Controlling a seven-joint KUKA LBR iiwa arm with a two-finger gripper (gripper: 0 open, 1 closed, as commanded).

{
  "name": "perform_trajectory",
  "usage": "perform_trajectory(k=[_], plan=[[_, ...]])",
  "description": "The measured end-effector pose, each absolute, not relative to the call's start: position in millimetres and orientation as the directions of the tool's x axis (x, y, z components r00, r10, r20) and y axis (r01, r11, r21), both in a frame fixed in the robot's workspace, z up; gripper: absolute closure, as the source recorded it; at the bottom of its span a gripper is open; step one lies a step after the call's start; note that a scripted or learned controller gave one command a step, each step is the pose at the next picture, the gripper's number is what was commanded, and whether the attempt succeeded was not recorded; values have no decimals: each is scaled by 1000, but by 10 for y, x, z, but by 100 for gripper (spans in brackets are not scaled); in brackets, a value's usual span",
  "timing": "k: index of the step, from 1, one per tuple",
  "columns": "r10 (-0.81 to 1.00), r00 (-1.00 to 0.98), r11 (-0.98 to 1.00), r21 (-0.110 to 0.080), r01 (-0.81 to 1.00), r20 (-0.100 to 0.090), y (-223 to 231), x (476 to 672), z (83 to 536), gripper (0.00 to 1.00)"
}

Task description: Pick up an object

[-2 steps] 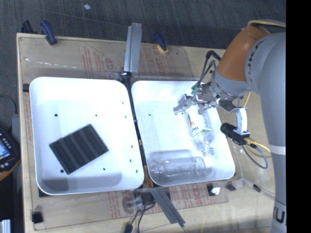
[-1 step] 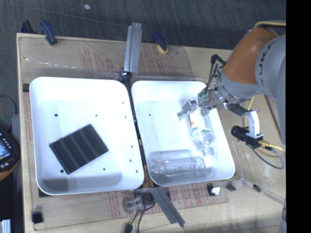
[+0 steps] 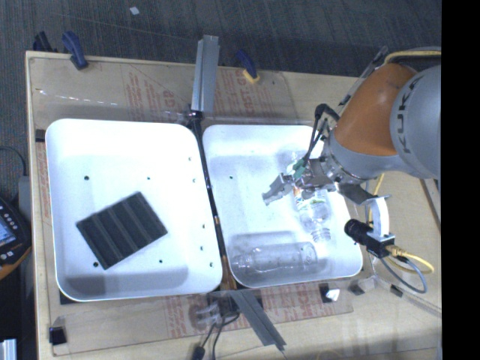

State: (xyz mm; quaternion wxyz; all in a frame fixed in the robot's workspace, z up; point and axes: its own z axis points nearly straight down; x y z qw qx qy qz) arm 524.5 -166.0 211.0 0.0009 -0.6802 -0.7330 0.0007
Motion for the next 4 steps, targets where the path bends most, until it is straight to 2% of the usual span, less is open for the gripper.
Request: perform_trajectory(k=[1, 3, 4], plan=[[998, -63, 63, -4, 998, 0, -2055, 5667, 1787, 0], [998, -63, 63, -3, 998, 0, -2054, 5667, 1788, 0], [997, -82, 82, -4, 997, 1, -2082, 5858, 1436, 0]])
